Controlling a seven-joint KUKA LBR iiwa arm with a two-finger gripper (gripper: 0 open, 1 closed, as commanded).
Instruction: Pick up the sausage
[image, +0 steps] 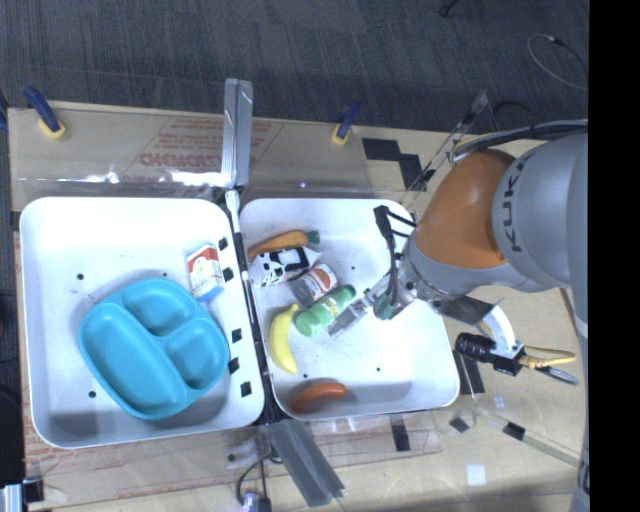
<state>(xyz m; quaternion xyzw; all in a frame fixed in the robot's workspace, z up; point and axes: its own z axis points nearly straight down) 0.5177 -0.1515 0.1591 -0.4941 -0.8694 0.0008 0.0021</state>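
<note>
While the grey arm with its orange band (460, 215) leans in over the right-hand white bin (425, 385), the pincer (352, 315) sits low in the middle of that bin, and honestly I can't tell how far apart it's spread or whether it has hold of anything. It's just a dark metallic blur from where I'm standing. Its tip is right beside the green plastic bottle (322, 313), maybe touching it, hard to say.

Using that green bottle as the anchor: the reddish-brown sausage (318, 393) lies below it, down against the bin's near wall, on its side and well apart from the pincer. Nothing is gripping it. The yellow banana (281, 340) curves just left of the bottle, running down toward the sausage without quite reaching it. A small can with a red-and-white label (314, 283) sits just above the bottle, pretty much touching it. Up and left of that is a black-and-white cow-patterned thing (270, 266), and further up still an orange carrot with a green end (282, 240) lies across near the bin's far side.

Way off to the bottle's left, in the other white bin (40, 300), there's a light blue divided plastic plate (150, 345), with a small red-and-white carton (204, 270) just above its upper right rim. Both bins sit on a tan surface (540, 420).
</note>
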